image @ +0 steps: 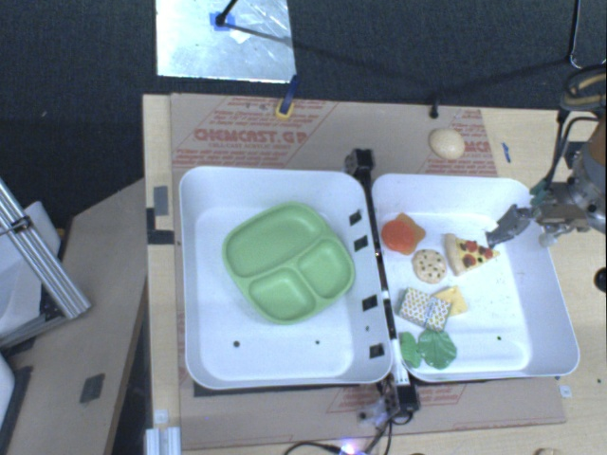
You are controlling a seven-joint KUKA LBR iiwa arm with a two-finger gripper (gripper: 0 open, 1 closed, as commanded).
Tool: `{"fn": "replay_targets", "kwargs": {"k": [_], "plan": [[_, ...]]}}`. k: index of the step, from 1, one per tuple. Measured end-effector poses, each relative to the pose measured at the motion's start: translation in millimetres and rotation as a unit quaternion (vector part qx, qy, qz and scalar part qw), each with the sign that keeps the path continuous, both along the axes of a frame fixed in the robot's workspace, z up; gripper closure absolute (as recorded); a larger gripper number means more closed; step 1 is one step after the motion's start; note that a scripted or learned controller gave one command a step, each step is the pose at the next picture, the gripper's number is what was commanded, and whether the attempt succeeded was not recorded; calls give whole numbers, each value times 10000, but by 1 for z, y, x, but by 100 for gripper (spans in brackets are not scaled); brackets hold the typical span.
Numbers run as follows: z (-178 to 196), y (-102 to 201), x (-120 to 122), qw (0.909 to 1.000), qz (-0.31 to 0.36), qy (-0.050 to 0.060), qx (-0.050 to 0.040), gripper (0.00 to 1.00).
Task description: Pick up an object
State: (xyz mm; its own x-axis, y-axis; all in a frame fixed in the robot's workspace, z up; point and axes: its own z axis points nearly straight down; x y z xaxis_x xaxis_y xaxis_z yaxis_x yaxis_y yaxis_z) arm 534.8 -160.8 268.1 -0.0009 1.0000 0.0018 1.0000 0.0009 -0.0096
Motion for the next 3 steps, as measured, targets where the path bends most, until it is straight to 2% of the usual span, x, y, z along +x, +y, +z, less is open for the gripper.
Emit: {"fn": "replay_targets", "kwargs": {"k": [1, 2, 3], "plan": [[6, 0, 2, 10000, 14, -55, -11, 0], [-47, 11, 3, 10000, 8, -35, -3, 0], [-92, 5, -1, 10000, -1, -36, -6, 0]]}}
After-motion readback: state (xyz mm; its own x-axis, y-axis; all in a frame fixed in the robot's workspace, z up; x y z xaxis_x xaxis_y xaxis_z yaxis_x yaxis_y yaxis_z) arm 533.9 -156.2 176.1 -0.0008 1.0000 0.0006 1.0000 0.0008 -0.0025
